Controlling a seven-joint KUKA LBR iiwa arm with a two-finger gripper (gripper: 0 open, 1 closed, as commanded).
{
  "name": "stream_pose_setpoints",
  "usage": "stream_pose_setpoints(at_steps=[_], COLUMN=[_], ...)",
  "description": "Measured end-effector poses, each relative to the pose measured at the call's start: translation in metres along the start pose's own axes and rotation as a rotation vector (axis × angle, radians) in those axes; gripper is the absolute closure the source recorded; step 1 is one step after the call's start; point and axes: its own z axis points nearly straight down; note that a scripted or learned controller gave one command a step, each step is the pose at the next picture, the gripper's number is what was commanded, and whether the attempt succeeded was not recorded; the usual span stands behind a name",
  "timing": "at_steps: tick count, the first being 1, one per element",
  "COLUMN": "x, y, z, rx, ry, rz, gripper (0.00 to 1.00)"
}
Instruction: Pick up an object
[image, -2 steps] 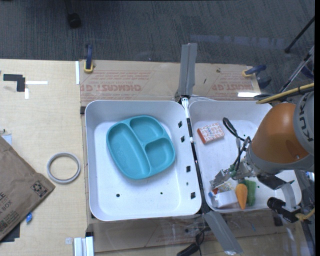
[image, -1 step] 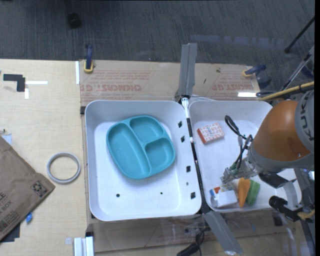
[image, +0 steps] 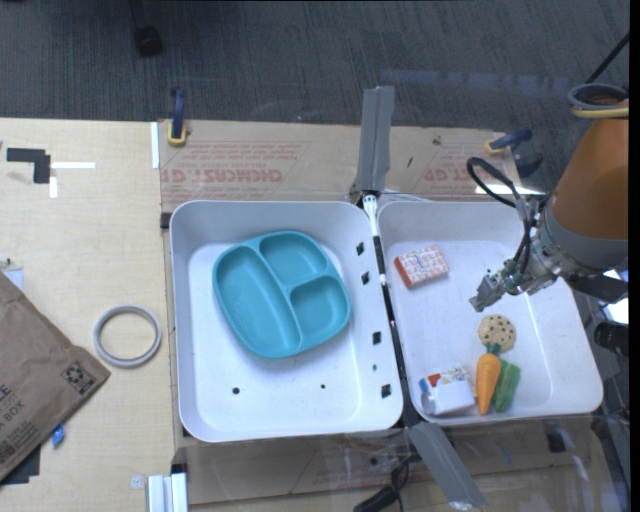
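While you view the bench from above, take the cookie (image: 496, 332) in the right bin (image: 572, 300) as your reference. It lies flat on the bin floor. You will find the gripper (image: 489, 293) just above and slightly left of the cookie, apart from it, with nothing visible between its fingers; you cannot tell from this view how wide they stand. The toy carrot (image: 487, 381) lies directly below the cookie, its green top (image: 508, 384) beside it. A small white box (image: 447, 391) sits left of the carrot. A red-and-white packet (image: 420, 266) lies up and to the left of the cookie. Well left of the cookie, the left bin (image: 190, 300) holds a blue divided plate (image: 281, 293). A tape ring (image: 127, 334) rests on the bench beyond that bin.
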Motion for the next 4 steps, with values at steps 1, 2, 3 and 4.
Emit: stream_pose_setpoints(at_steps=[1,2,3,4], x=[0.009,0.009,-0.036,-0.043], y=[-0.026,-0.026,-0.047,-0.049], z=[-0.05,-0.05,0.08,0.033], rx=[0.0,0.0,0.003,0.001], ry=[0.0,0.0,0.002,0.0], rz=[0.004,0.004,0.16,0.139], gripper=[1.0,0.0,0.0,0.0])
